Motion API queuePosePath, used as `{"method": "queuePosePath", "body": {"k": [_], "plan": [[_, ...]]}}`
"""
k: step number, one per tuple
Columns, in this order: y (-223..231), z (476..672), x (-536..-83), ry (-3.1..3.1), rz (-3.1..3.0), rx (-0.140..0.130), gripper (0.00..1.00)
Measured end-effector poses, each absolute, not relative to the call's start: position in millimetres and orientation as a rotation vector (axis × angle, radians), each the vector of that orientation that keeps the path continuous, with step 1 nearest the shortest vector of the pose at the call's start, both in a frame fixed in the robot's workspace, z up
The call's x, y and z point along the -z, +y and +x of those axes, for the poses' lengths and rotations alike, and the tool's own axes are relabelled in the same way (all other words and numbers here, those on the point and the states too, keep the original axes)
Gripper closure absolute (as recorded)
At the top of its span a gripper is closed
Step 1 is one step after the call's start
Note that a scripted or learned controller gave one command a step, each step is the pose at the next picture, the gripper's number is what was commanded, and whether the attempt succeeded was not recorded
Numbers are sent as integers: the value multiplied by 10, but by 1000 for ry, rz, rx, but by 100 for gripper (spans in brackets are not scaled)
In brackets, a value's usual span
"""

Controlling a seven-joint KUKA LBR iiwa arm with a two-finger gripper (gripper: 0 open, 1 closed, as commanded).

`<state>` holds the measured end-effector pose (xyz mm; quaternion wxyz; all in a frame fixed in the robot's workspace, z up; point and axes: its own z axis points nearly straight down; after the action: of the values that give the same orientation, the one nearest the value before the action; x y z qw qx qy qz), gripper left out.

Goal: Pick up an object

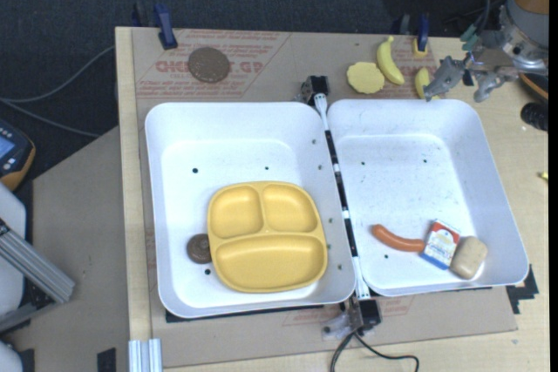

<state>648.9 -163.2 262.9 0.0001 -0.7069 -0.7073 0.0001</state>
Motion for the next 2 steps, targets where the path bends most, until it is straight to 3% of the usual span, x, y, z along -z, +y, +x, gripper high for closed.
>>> {"method": "queuePosePath", "body": {"k": [1, 2], "plan": [[-2235, 5852, -2075, -2209, -2226, -8, 0], [-1915, 4725, -1548, -2206, -2215, -9, 0]]}}
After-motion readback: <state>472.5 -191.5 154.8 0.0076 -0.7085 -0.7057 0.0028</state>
